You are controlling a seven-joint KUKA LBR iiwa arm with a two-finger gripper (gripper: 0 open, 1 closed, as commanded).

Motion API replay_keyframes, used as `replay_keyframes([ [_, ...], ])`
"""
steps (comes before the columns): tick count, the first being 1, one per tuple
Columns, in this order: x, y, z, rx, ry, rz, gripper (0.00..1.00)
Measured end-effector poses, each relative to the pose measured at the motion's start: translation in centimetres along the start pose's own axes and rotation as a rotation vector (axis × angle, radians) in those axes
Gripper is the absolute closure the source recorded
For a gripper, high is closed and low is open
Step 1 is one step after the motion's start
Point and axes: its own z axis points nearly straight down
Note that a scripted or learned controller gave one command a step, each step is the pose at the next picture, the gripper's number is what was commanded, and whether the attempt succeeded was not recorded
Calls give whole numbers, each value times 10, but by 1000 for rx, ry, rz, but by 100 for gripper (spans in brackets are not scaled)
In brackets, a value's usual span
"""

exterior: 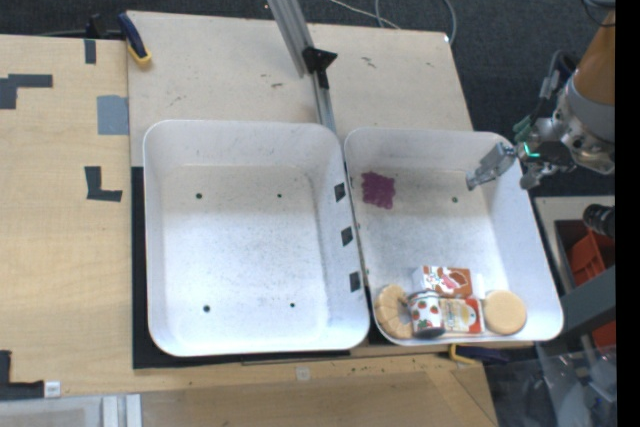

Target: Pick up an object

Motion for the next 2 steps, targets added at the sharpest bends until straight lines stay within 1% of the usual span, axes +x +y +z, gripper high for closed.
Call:
replay_keyframes([
  [1,0,1,-3,-5,-1,-2,0],
  [2,-2,-5,43,0,-1,0,0],
])
